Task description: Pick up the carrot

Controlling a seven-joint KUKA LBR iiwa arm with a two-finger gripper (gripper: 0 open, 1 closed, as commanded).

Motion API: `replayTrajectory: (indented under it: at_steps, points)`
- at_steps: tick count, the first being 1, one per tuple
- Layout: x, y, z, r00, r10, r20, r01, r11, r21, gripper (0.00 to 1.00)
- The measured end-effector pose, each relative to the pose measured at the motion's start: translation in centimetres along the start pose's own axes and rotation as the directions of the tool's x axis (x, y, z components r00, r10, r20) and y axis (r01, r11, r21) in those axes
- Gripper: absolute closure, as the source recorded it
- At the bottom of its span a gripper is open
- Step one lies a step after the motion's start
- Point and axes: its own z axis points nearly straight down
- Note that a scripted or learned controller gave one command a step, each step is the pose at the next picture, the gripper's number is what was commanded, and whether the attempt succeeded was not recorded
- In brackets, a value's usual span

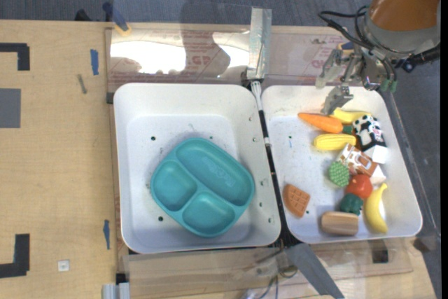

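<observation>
The orange carrot [321, 122] lies flat in the right bin [301, 157] near its back, pointing left. My gripper [339, 96] hangs above the bin's back right part, just above and to the right of the carrot's thick end. Its fingers [328, 102] point down and stand apart, with nothing between them. The grey arm with its orange band comes in from the upper right corner.
Toy food crowds the right bin's right side: a yellow corn piece [334, 143], a black-and-white toy [367, 129], a tomato [359, 186], a banana [377, 208], a bread roll [339, 223] and a waffle [297, 199]. A teal divided plate [201, 185] sits in the left bin [140, 115].
</observation>
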Motion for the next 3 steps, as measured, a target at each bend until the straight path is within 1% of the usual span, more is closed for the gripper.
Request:
replayTrajectory:
  at_steps: [1, 2, 3]
  points:
    - [3.9, 0.6, 14.7, 0.948, 0.316, -0.016, -0.316, 0.949, 0.004, 1.0]
    - [1.4, 4.8, 2.1, 0.861, 0.509, -0.006, -0.509, 0.861, 0.002, 1.0]
    - [4.9, 6.9, 5.6, 0.829, 0.559, -0.02, -0.559, 0.829, 0.012, 1.0]
